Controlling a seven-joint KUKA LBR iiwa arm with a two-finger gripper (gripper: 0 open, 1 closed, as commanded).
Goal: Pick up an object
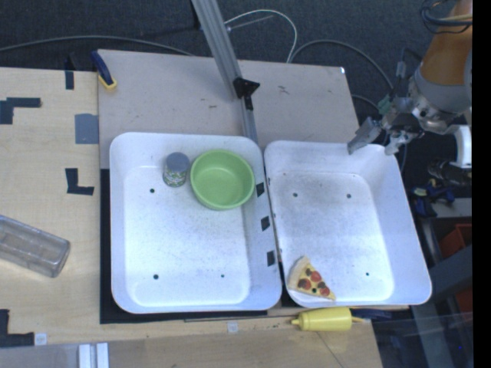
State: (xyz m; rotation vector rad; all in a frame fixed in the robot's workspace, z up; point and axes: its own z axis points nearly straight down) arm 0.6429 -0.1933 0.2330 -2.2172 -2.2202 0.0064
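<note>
pizza slice (310,279) lay flat in the right bin (399,205), pushed into its near left corner, crust toward the left wall and tip pointing down the near wall. touched or nearly touched the sloping left wall; could not tell which. open white floor spread behind and to the right of it, across most of that bin.

gripper (374,139) hung over the far right corner of the right bin, above the rim, well apart from the pizza slice. fingers (359,142) looked slightly spread and held nothing between them. orange band and grey wrist rose behind it toward the right edge of the view.

in the left bin (126,228), green bowl (222,179) sat upright near the far wall, close to the shared divide. small can (176,169) stood just beside the bowl on its left, touching or nearly so. rest of that bin's floor bare, toward the near side.

outside the bins: yellow bottle (324,319) lay on its side on the bench, just past the near rim of the right bin and right below the pizza slice. clear plastic container (29,245) lay on its side well to the left. metal pole (219,41) slanted down to the far edge where the two bins met. yellow and blue clamp (103,71) sat at the far left corner of the board.
</note>
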